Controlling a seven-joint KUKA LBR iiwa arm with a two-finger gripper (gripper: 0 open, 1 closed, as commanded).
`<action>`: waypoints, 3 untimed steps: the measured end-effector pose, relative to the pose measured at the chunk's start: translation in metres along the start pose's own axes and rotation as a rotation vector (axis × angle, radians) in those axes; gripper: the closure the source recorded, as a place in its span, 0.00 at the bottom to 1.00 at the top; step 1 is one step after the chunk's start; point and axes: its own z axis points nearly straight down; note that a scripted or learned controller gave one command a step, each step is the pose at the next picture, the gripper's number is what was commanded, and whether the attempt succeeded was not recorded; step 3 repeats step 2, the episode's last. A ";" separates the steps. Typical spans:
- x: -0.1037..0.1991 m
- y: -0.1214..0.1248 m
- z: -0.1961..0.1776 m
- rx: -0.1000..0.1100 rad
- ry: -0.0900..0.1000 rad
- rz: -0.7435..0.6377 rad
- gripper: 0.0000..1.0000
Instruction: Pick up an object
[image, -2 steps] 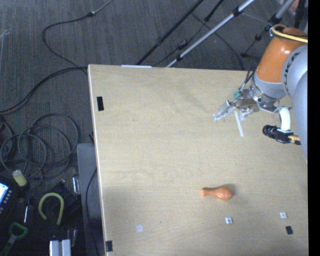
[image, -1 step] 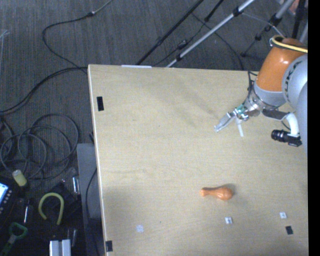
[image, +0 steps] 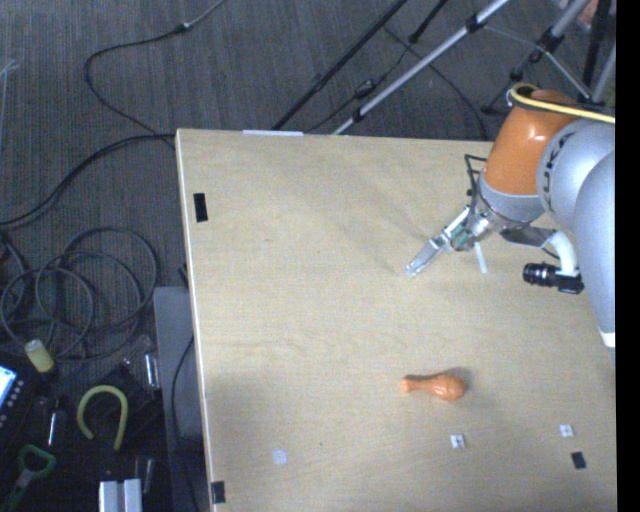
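Observation:
An orange, pear-shaped object (image: 436, 386) lies on its side on the pale wooden bench top (image: 300, 300), toward the front right. My gripper (image: 448, 267) hangs at the right, well behind the object and slightly to its right. Its two thin fingers (image: 428, 257) are spread apart, so it is open with nothing between them. The grey arm with its orange band (image: 522, 150) comes in from the right edge.
Small black tape marks (image: 201, 207) and a few tiny white tags (image: 457, 440) dot the bench. Its left edge (image: 190, 300) drops to a floor with cables (image: 80, 290) and tools. Tripod legs (image: 420, 60) stand behind the bench.

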 end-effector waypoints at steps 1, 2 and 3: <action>0.000 0.001 -0.010 -0.004 -0.001 0.001 1.00; 0.029 0.019 -0.091 -0.003 0.000 0.036 1.00; 0.029 0.019 -0.091 -0.003 0.000 0.036 1.00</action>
